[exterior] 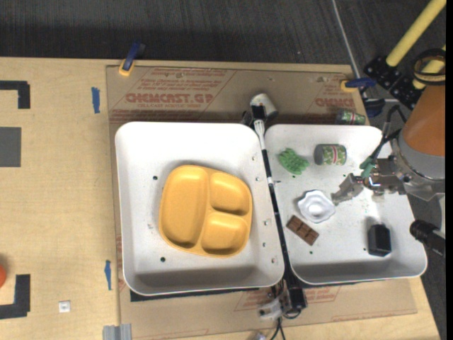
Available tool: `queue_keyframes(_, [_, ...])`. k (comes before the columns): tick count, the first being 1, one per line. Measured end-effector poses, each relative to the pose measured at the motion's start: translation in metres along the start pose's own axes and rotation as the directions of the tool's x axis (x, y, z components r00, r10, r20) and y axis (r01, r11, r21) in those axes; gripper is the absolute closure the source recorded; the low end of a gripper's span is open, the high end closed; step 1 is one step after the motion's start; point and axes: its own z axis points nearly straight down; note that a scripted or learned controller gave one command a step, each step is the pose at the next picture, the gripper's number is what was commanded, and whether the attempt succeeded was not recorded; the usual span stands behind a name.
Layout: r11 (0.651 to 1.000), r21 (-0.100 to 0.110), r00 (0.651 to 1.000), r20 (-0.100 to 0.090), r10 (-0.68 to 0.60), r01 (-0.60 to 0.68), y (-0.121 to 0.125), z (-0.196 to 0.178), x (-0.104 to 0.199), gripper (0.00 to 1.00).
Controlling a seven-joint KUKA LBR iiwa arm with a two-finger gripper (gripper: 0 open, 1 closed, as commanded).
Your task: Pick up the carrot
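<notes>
Desk (56,190): light wood surface bearing a sheet of brown printed cardboard (177,91), on which two shallow white bins sit side by side, touching along their inner rims.

Left bin (134,190): holds one yellow divided plate (205,210) with three compartments, lying flat near the middle.

Right bin (403,261): holds five loose items.
- Green leafy toy (292,161), towards the far left corner.
- Small can (330,154) lying on its side, just beside the green toy.
- White cup-shaped piece (315,206), near the middle.
- Brown chocolate bar (302,229), just in front of the white piece, close to the left wall.
- Black block (379,239), towards the near right corner.

Arm (425,137): grey with an orange band, reaching in over the right bin's right side.

Hand (348,188): low over the right bin, just beside the white piece and pointing towards it. How far it is open cannot be told, and nothing is seen in its hold.

Carrot: place cannot be told.
</notes>
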Motion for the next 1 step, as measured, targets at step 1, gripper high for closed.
queue_keyframes(1, [0.999,0.000,0.999,0.000,-0.045,0.045,-0.0183,0.0402,0.0579,0.00])
